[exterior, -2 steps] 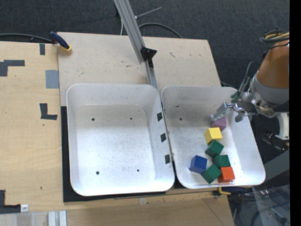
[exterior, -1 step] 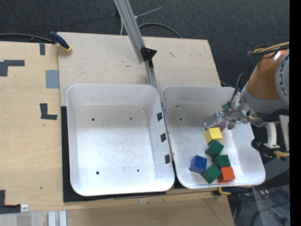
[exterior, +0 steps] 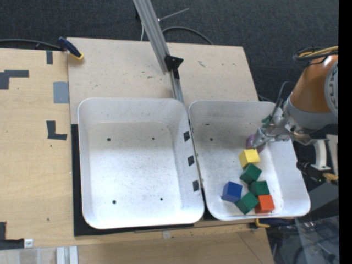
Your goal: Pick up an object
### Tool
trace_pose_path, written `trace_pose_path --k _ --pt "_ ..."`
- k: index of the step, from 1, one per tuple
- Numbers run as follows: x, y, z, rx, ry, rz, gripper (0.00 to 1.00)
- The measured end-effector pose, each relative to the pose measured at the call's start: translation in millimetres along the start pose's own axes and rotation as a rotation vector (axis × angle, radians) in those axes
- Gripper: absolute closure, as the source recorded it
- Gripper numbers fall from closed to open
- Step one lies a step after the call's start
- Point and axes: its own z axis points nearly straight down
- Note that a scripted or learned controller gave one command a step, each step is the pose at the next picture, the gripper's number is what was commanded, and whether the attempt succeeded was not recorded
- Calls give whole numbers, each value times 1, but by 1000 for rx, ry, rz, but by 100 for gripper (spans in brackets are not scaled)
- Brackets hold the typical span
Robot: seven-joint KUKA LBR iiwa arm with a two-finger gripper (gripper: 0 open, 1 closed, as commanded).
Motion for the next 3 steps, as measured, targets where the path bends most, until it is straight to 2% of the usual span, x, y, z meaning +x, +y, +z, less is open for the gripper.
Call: trace_pose_path --k 1,2,3 --pt "8 -1 -46 -6 -1 0 100" --pt "9 -1 -59 -3 0 1 100" --pt "63 -12 -51 0 1 -3 100"
